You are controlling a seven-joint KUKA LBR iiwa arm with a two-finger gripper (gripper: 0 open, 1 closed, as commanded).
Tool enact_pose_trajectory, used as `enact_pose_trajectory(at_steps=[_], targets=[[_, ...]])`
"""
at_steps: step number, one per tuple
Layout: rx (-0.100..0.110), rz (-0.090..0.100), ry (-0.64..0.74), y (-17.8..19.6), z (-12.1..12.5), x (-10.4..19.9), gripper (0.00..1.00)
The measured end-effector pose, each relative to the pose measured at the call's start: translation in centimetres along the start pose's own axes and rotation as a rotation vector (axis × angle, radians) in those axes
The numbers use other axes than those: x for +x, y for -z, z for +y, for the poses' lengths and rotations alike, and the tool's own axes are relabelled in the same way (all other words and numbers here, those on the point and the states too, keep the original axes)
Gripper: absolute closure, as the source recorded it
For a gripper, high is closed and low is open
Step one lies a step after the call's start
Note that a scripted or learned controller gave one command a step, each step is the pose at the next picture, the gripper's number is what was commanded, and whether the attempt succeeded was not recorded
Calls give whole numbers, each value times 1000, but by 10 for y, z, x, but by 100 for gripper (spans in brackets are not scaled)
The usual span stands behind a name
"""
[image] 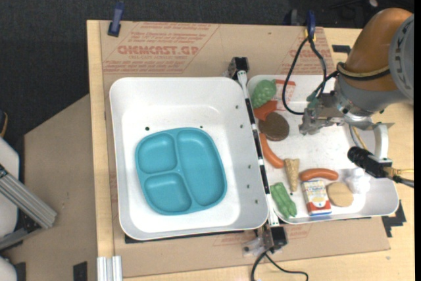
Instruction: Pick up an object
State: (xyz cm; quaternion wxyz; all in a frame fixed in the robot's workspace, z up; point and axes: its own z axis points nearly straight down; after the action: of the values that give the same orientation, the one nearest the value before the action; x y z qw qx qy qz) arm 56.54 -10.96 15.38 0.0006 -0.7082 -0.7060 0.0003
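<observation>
Camera view: end effector (314, 120) fingertips indistinct, arm cropped.

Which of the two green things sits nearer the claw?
The rounded green toy vegetable at the right bin's far corner; the long green one lies by the near edge.

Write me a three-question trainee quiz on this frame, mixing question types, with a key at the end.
1. True or false: the teal divided plate lies in the left bin.
2. Multiple choice: the gripper hangs over which place? A. the left bin B. the right bin C. the bare cardboard in front of the bins
3. Short answer: which item lies directly right of the small carton near the right bin's front edge?

Key:
1. True.
2. B. It is above the right bin's back half, just right of the brown round item.
3. The tan round cookie-like piece, just below the sausage.
</observation>
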Motion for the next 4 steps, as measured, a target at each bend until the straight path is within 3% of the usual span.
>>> enact_pose_trajectory(at_steps=[1, 2, 3, 4], targets=[[1, 0, 2, -3, 2, 1, 0], [-1, -1, 5, -61, 46, 0, 0], [-6, -2, 4, -67, 57, 13, 0], [38, -2, 12, -66, 91, 1, 0]])
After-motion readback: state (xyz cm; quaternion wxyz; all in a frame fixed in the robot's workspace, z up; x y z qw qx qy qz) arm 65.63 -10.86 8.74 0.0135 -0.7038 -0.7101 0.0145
